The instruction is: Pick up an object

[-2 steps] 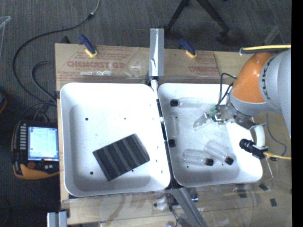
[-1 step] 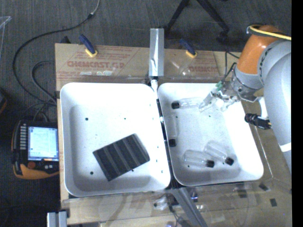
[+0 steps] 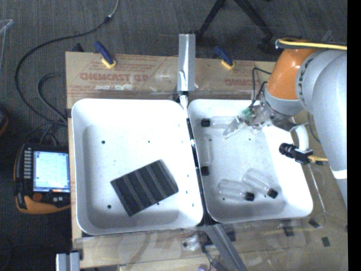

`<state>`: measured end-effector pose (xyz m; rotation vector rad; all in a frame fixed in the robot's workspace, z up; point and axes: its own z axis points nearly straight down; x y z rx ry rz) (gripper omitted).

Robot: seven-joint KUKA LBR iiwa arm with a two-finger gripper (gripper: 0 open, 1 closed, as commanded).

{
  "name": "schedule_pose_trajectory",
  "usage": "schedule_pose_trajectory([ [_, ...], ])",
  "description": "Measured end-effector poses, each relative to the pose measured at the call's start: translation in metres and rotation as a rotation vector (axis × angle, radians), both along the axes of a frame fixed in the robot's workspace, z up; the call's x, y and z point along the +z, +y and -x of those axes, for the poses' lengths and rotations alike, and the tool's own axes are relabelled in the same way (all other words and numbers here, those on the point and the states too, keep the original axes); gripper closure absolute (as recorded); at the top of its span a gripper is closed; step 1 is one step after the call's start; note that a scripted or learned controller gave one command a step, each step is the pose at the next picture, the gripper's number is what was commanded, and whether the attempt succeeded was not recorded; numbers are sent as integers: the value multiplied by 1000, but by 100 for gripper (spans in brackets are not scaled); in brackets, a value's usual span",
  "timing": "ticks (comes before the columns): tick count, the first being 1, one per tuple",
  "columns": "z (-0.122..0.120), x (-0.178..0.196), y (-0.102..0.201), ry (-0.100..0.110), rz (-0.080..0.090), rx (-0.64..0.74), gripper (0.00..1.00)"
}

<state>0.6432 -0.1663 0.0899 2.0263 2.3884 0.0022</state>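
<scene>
Clear bottle (image 3: pixel 233 127) under tool (image 3: pixel 250 116), tilted diagonally, lower-left to upper-right.

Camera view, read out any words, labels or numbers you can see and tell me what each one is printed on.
"CHEMCAST GP": red print on the clear sheet behind the left bin; the last letters are faint, so this reading is uncertain.
More red print repeats on the sheet behind the right bin, too faint to read.
The handheld pendant's lit screen shows content too small to read.
</scene>
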Motion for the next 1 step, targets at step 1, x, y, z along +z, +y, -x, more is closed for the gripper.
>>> schedule_pose_trajectory([
  [1,-25,14,68,8,-2,80,0],
])
